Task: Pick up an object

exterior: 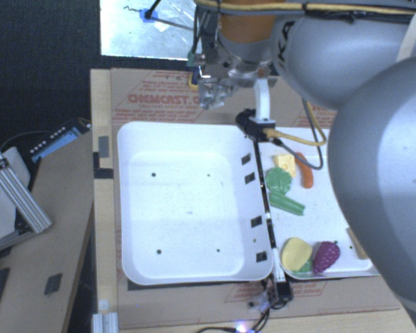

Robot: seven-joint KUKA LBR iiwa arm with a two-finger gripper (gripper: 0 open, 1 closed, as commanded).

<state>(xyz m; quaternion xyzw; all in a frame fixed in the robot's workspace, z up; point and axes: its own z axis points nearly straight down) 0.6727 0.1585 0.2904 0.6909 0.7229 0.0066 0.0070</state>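
Note:
My gripper (213,97) hangs above the far edge of the left bin (135,186), over the cardboard behind it. I see nothing between its fingers. The toys lie in the right bin (319,200): a yellow block (285,164), an orange carrot (306,173), a green leafy piece (277,182), a green pod (288,204), a yellow lemon (296,252) and a purple grape bunch (326,255). The big grey arm covers much of the right bin.
A black divider with clips (263,200) runs between the two bins. Cardboard (152,96) lies under and behind the bins. A metal frame (10,193) stands off the bench at the left.

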